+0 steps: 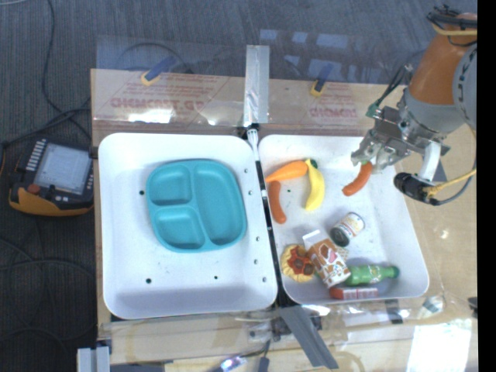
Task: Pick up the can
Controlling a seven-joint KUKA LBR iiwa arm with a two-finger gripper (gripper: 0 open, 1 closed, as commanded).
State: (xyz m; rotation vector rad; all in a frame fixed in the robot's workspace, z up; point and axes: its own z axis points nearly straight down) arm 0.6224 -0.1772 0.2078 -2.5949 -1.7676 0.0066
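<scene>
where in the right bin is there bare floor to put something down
Bare floor lies in the right bin between the banana and the can, and along the right wall below the gripper. The front is crowded: carton, green bottle.

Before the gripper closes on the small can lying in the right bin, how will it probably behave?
The small round metal can lies tilted on its side, so it may roll when nudged. Its smooth wall looks slippery. It seems rigid, likely light, and close to the white carton.

Likely a robotics lab: a bench with two white bins (108,208), cables (31,6) on carpet (grey), and a teach pendant (50,177).
</scene>
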